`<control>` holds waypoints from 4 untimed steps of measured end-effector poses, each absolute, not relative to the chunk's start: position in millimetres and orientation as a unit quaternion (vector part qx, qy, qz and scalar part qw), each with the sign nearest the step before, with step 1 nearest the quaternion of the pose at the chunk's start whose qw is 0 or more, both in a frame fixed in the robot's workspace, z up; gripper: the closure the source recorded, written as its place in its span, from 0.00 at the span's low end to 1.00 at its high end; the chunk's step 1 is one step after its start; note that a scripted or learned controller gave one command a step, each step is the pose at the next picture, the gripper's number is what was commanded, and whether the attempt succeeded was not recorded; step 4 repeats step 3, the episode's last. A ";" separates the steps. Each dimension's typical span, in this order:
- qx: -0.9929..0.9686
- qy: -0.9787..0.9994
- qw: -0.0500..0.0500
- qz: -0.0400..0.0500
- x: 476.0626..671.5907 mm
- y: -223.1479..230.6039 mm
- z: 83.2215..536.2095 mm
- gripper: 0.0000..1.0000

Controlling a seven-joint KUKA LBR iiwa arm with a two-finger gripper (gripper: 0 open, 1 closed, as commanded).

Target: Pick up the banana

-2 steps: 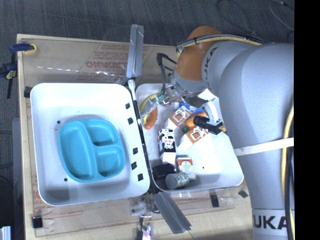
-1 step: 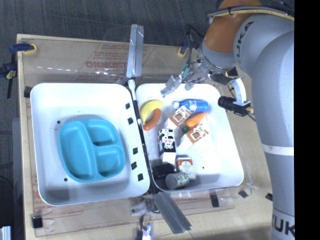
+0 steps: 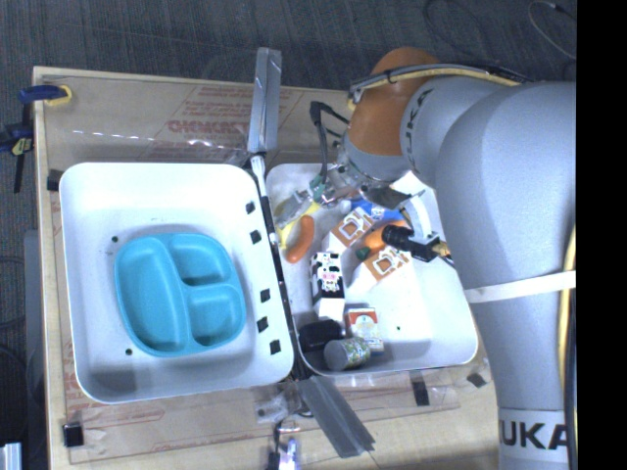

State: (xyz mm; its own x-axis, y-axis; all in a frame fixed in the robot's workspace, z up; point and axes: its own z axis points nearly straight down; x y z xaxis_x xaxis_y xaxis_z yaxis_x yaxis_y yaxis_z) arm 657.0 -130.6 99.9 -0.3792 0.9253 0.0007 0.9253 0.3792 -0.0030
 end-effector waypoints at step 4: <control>-0.650 -0.760 0.002 0.002 647.8 -59.1 188.4 1.00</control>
